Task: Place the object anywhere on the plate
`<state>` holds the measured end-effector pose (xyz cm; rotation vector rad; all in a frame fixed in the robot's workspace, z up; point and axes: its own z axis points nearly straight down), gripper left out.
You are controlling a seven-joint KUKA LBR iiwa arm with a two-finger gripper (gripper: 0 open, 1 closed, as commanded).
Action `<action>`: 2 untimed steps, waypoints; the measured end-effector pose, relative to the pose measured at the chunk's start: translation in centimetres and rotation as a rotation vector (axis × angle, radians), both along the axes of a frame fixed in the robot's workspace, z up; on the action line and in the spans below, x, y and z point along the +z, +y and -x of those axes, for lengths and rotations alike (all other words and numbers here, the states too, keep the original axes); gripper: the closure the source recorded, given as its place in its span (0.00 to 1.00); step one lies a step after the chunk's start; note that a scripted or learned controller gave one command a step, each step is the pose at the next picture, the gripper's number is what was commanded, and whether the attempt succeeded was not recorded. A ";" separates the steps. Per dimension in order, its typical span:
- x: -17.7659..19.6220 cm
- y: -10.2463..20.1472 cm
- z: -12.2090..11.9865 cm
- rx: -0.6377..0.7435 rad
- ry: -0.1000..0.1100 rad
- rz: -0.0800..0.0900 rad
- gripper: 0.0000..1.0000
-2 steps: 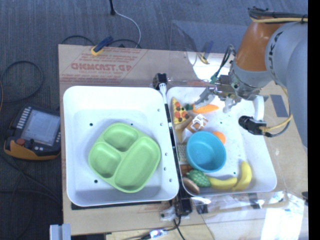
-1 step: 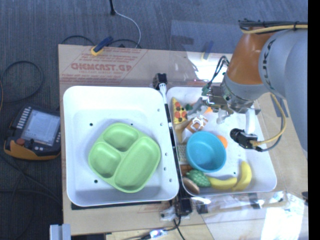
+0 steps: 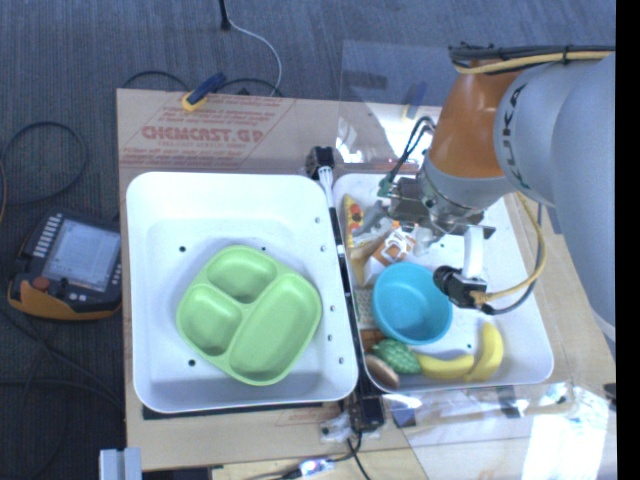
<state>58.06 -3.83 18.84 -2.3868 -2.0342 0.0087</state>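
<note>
A green three-section plate [image 3: 250, 313] lies in the left white bin [image 3: 160, 203]. In the right bin [image 3: 525, 343] are a blue bowl [image 3: 410, 303], a yellow banana [image 3: 468, 360], a bumpy green piece [image 3: 397, 354] beside a brown one [image 3: 380, 371], and small orange and white toy foods [image 3: 386, 249]. My gripper [image 3: 398, 226] hangs over the upper left part of the right bin, just above those small foods and behind the blue bowl. Its tips are hidden among the clutter.
The grey arm with its orange band [image 3: 478, 133] fills the upper right. A black cable [image 3: 520, 288] loops from the wrist over the right bin. A handheld pendant [image 3: 65, 268] lies on the floor to the left of the bench.
</note>
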 end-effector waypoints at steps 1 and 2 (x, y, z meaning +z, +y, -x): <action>-0.7 1.5 -1.1 0.407 0.000 -0.002 0.00; 1.2 7.5 2.0 0.411 -0.003 -0.002 0.00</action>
